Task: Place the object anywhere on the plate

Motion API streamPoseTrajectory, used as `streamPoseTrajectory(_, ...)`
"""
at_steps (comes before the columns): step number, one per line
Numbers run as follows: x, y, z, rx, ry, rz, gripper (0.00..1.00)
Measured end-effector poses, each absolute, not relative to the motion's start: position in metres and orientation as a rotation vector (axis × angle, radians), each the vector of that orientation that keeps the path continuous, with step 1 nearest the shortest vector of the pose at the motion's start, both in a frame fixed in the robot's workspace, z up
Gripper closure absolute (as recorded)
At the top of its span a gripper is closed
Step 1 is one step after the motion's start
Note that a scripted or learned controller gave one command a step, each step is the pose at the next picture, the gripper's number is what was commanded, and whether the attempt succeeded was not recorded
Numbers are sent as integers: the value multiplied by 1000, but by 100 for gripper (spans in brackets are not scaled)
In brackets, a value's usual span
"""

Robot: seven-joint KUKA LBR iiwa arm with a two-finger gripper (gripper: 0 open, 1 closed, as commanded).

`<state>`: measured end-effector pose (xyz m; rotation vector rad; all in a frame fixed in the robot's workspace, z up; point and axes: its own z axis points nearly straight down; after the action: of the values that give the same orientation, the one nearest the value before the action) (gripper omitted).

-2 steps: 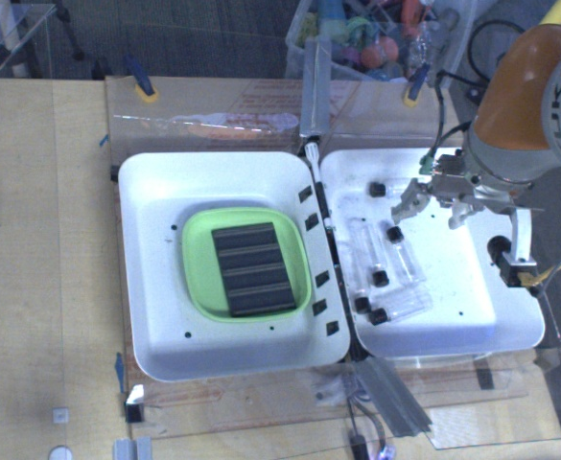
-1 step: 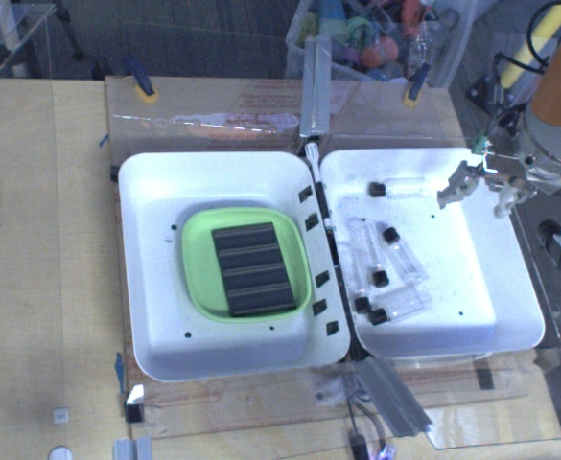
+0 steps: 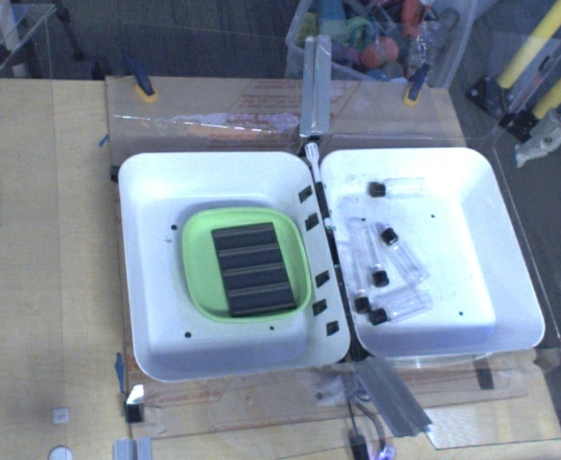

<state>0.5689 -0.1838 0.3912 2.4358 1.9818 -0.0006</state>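
A square light-green plate (image 3: 196, 257) lies in the left white bin (image 3: 151, 209), slightly left of the bin's middle. A dark grey ridged block (image 3: 253, 270) rests flat on the plate and covers most of its centre. In the right white bin (image 3: 472, 218) lie several clear vials with black caps: one near the back (image 3: 395, 189), one in the middle (image 3: 400, 247), and one at the front left (image 3: 395, 308).
Black clips (image 3: 311, 222) line the seam between the two bins. A metal post (image 3: 315, 94) stands behind that seam. A clear box of coloured toys (image 3: 385, 17) sits at the back, and yellow tubes (image 3: 544, 27) stand at the far right.
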Motion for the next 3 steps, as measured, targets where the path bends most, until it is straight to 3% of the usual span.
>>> streamPoseTrajectory(1, 594, -214, 436, 2449, 1964, 0, 0)
streamPoseTrajectory(2, 632, -216, 435, 2531, 1854, 1, 0)
streamPoseTrajectory(3, 659, -214, 435, 2532, 1853, 0, 0)
